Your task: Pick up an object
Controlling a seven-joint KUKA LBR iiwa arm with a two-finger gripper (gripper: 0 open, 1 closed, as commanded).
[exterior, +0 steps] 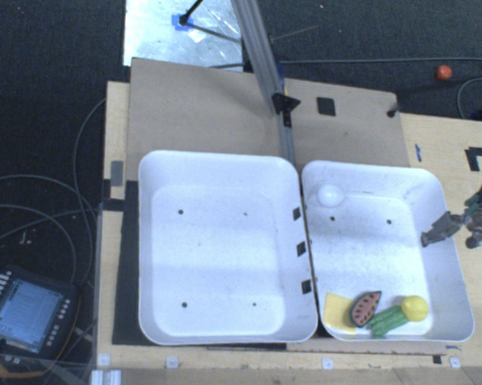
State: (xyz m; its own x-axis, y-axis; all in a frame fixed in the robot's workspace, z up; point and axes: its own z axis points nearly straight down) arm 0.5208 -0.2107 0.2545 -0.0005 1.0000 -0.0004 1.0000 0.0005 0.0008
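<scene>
Gripper (455, 231) sits at the right rim of the right bin (448, 212), reaching in from the picture's right edge. Two grey fingers (434, 231) show, one over the rim pointing down-left into the bin, the other just outside it. They look parted with nothing between them, though the picture is blurred there and how wide they stand is hard to judge. Whether a fingertip touches the rim I cannot tell. Most of the arm behind is cut off by the edge; only dark wrist parts and cables show.

Taking the right bin as landmark: a white ball (330, 195) lies in its far left corner, pale against the white floor and easy to miss. Along its near wall sits a cluster, well apart from the gripper: a yellow flat piece (338, 309) at the left, a red-brown slice (365, 306) with dark spots leaning on it, a green piece (388, 319) beside that, and a yellow ball (415, 307) at the green piece's right end. These touch or overlap, and their exact shapes are too small to name.

Left of the right bin, touching it along a seam with dark clips, is the left bin (148, 222). A slanted metal pole (263, 49) rises beyond the seam. Far left of both, on the dark floor, lies a pendant (23, 308) with a screen, partly cut off.
</scene>
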